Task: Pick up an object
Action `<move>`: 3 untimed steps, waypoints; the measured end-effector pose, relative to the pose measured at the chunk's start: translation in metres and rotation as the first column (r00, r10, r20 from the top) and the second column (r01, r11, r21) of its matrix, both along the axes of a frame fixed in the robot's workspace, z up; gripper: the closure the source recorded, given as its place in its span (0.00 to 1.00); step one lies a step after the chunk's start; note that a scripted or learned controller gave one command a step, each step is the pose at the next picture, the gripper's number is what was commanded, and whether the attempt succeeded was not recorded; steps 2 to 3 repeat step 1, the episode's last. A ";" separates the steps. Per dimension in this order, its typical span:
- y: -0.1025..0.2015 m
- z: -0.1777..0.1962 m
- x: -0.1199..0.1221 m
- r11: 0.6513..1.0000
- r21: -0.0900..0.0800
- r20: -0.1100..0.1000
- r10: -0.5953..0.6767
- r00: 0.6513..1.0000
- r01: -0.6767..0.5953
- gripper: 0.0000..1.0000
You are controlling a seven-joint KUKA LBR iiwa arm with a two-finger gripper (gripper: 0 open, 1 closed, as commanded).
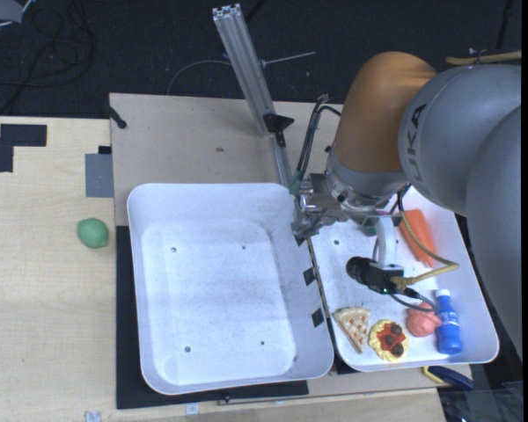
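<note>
My gripper (306, 222) hangs over the upper part of the divide between the two bins, at the left edge of the right bin (475, 350). In that bin lie an orange carrot (419, 236) at the upper right, a pizza slice (354, 326), a round red and yellow piece (388, 339), a pink lump (421, 322) and a blue bottle (448, 324) along the near side. None of them touches the gripper. The big grey and orange wrist hides the bin's upper part.
The left bin (150, 209) lies beside the right one. A green ball (93, 233) rests on the bench left of the bins. A slanted metal rail (251, 73) rises behind the gripper. A yellow and blue thing (449, 376) pokes out below the right bin.
</note>
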State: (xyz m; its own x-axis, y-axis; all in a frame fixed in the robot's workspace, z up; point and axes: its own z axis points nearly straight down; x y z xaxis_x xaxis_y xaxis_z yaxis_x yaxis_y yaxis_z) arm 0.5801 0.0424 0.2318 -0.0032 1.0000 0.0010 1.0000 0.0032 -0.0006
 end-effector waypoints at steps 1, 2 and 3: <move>0.048 0.010 0.015 1.000 0.000 0.000 -0.001 1.000 0.001 1.00; 0.048 0.010 0.015 1.000 0.000 0.000 -0.001 1.000 0.001 1.00; 0.048 0.010 0.015 1.000 0.000 0.000 -0.001 1.000 0.001 1.00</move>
